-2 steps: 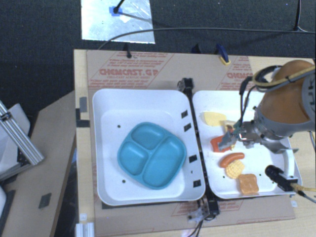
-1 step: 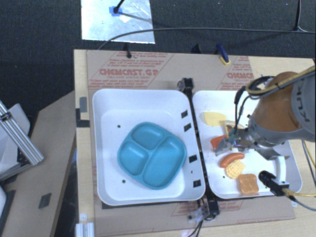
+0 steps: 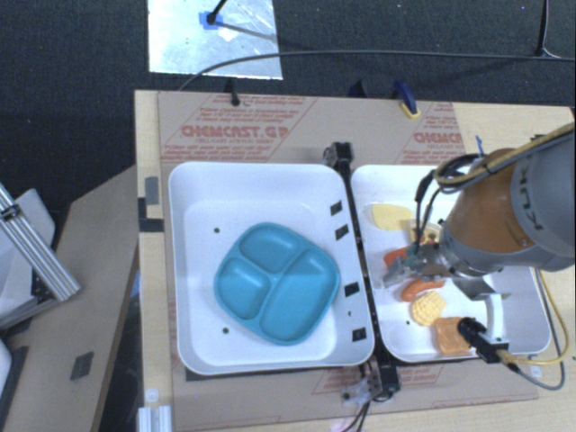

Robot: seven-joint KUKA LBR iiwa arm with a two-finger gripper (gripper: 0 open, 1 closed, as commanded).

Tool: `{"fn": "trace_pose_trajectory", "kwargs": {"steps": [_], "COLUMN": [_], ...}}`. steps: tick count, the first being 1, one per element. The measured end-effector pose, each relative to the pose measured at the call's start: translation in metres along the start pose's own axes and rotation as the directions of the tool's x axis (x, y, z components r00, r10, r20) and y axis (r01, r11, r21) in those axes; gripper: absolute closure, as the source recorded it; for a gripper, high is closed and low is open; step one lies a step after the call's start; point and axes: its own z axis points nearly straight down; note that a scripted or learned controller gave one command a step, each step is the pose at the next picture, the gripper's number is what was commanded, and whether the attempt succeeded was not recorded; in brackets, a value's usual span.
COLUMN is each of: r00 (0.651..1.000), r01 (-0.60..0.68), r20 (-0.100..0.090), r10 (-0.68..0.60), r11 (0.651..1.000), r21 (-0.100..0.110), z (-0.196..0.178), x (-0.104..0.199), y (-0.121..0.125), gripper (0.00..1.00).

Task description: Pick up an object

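blue divided plate (left bin), foil sheet

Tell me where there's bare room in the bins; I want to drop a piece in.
Left bin: bare floor along the walls around the blue tray, widest at the far-left corner. Right bin: crowded; the arm covers much of it, and the yellow piece, waffle and bread fill the near-left part.

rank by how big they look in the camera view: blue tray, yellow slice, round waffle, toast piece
1. blue tray, by far the largest
2. yellow slice
3. round waffle and toast piece: these look about alike, and the arm partly covers the toast
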Motion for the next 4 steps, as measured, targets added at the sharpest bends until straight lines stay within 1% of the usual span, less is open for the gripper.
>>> {"fn": "trace_pose_trajectory", "kwargs": {"steps": [1,2,3,4], "r00": [1.000,1.000,1.000,1.000], "r01": [0.001,-0.001,0.000,0.004], "r20": [0.000,-0.007,-0.007,-0.007], "r10": [-0.001,0.001,0.000,-0.004], "r11": [1.000,1.000,1.000,1.000], "r21": [-0.008,0.015,0.015,0.012], "z": [-0.014,-0.065,-0.112,-0.166], "x": [0.000,-0.008,-0.017,-0.017], "y": [0.003,-0.002,-0.004,-0.001], "gripper": [1.00,1.00,1.00,1.00]}}
